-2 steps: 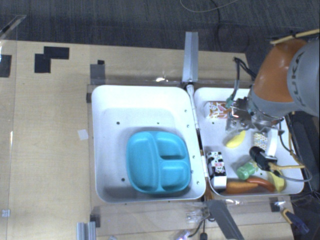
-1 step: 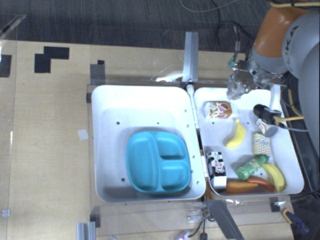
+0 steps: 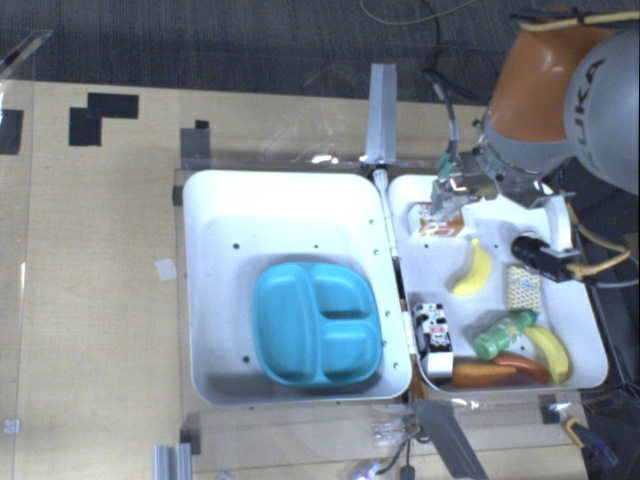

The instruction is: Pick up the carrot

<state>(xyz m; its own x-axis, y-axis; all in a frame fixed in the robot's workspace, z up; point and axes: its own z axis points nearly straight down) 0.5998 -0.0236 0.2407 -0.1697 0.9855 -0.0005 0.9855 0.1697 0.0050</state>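
Hand [image 3: 441, 206] at right bin's [image 3: 590, 318] far corner, grip state unclear; carrot [image 3: 492, 371] well apart, near front edge

The carrot [image 3: 497, 371] is lying along the right bin's [image 3: 590, 313] 6 o'clock wall, hemmed in closely: a green bottle [image 3: 499, 334] is crowding it at 12 o'clock, a banana [image 3: 549, 351] at 2 o'clock, a small box [image 3: 433, 332] at 10 o'clock. Open floor is showing mid-bin, between a second banana [image 3: 474, 270] and a sponge [image 3: 523, 288].
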